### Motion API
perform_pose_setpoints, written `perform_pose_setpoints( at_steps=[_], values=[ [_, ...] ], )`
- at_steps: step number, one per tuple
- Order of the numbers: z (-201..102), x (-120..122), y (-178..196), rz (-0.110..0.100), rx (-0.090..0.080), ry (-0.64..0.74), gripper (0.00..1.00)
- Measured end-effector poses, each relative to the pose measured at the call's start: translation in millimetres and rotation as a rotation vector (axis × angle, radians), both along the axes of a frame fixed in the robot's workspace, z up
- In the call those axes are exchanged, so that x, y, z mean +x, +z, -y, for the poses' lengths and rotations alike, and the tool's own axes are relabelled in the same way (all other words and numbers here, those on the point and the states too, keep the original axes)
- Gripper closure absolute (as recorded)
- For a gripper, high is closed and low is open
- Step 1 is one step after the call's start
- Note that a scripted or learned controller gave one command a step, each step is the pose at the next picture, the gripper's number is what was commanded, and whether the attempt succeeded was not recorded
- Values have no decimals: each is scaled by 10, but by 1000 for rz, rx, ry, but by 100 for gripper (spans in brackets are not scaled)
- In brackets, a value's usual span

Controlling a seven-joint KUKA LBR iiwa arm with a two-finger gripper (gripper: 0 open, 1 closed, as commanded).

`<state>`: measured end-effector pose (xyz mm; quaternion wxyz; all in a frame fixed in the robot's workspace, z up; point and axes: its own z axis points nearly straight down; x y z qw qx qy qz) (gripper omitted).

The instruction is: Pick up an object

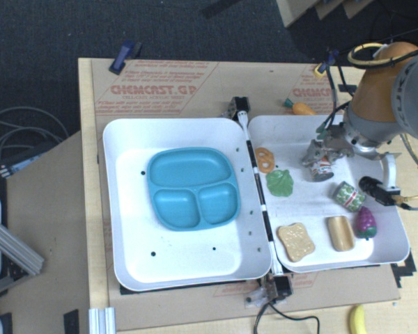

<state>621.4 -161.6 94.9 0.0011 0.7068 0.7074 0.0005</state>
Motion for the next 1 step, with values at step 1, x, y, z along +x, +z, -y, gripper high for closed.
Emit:
perform_pose_setpoints(
  at_steps=[1],
  values=[
    [-605, -50, -98, -2, 2, 0, 100]
  ],
)
